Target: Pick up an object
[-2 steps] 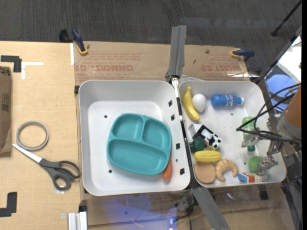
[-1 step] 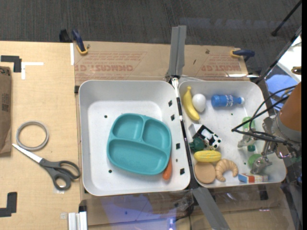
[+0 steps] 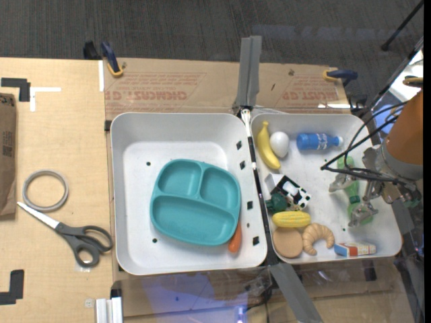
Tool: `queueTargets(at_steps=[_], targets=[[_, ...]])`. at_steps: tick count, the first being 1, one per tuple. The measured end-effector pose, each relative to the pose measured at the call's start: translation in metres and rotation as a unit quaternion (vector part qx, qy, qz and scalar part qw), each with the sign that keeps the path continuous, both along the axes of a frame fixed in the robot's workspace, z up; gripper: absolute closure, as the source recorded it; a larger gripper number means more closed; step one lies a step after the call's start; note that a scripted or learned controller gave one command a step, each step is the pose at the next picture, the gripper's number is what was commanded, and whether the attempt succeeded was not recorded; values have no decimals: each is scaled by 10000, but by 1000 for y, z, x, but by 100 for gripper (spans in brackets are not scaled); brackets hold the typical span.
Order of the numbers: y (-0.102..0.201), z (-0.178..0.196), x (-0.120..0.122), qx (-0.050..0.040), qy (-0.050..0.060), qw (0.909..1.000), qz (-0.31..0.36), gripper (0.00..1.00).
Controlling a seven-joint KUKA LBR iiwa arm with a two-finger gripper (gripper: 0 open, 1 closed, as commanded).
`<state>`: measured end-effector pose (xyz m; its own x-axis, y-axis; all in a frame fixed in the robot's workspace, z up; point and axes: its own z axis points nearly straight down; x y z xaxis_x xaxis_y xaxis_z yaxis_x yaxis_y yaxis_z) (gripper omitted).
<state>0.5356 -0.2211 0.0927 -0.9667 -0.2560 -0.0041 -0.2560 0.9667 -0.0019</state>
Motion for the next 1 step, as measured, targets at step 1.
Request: queueTargets(at_steps=[1], targets=[[2,10,2,-5,-24,10000,24,100]])
